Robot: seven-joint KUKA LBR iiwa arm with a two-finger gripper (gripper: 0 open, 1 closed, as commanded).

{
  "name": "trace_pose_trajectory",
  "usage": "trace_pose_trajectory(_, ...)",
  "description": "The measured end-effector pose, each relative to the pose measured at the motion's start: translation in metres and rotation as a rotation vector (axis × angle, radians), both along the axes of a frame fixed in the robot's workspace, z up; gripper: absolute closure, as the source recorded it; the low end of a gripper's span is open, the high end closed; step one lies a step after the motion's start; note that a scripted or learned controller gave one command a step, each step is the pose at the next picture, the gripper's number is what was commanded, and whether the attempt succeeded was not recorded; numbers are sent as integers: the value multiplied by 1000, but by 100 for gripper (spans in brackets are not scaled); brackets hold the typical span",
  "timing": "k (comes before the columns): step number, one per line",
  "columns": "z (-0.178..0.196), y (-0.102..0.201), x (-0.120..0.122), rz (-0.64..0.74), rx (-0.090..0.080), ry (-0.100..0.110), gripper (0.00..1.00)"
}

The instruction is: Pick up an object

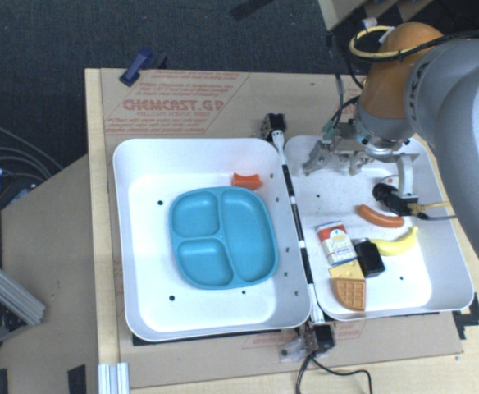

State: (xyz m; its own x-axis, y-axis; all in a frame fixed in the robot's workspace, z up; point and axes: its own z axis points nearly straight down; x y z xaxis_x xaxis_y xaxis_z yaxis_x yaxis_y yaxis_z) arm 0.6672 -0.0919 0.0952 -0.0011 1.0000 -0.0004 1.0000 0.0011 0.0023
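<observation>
Over the right-hand bin (461,290) of two white bins on the table (100,220), the grey arm's gripper (344,156) hangs above the bin's bare far corner, well apart from the toy food gathered toward the near side; whether its fingers are spread or closed cannot be told from this slanted overhead angle, and nothing is seen between them. The candidates for picking lie loose and close together: a toy sausage (380,215), a yellow banana (397,242), a small red-and-white carton (336,244), a black block (370,258) touching the banana, and a waffle-patterned piece (348,290). In the left bin (133,162) a blue divided plate (222,237) sits centred, with a small orange piece (247,181) just beyond it. The pick appears not yet made.
</observation>
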Motion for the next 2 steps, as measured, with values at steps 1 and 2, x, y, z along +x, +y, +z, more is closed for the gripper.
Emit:
trace_pose_trajectory(1,-11,-5,-1,-1,0,4,0)
trace_pose_trajectory(2,0,-5,0,-1,0,2,100)
